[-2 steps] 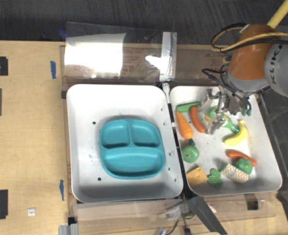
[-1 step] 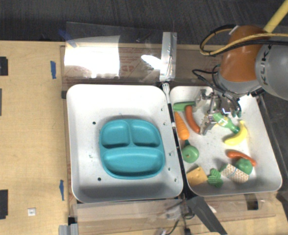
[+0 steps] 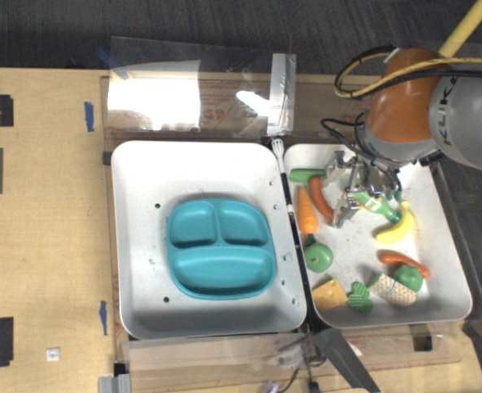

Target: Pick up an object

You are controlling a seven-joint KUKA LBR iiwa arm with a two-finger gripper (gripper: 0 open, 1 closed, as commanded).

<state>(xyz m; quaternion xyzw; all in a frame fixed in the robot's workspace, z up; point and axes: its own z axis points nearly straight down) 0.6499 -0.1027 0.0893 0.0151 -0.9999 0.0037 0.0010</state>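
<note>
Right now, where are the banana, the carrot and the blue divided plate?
banana [image 3: 395, 230], camera view, middle of its curved body.
carrot [image 3: 307, 211], camera view, mid-length of the orange root.
blue divided plate [image 3: 221, 267], camera view, floor of its large compartment.

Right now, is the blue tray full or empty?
Empty: all three compartments of the blue tray show bare plastic in the left bin.

Grey arm [image 3: 470, 125] at upper right of the frame, dark lettering on its casing. Glossy orange band [image 3: 402, 109] above the wrist, looped by yellow and black cables [image 3: 363, 68]. Silvery metal gripper [image 3: 357, 193] below.
</note>
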